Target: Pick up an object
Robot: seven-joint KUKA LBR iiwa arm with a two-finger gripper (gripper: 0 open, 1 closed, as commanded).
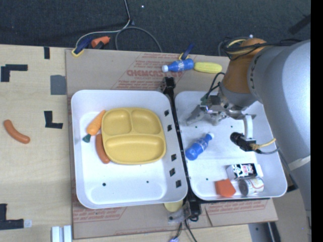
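Wooden bench [35, 100] with black tape marks, cardboard under my two white bins, dark carpet behind. My gripper [198, 116] sits over the right bin [275, 171], fingers spread wide, nothing between them. The blue bottle [198, 146] lies just below it on the bin floor, long axis diagonal, white cap pointing up-right. The left bin [81, 175] has a yellow divided plate [133, 136].
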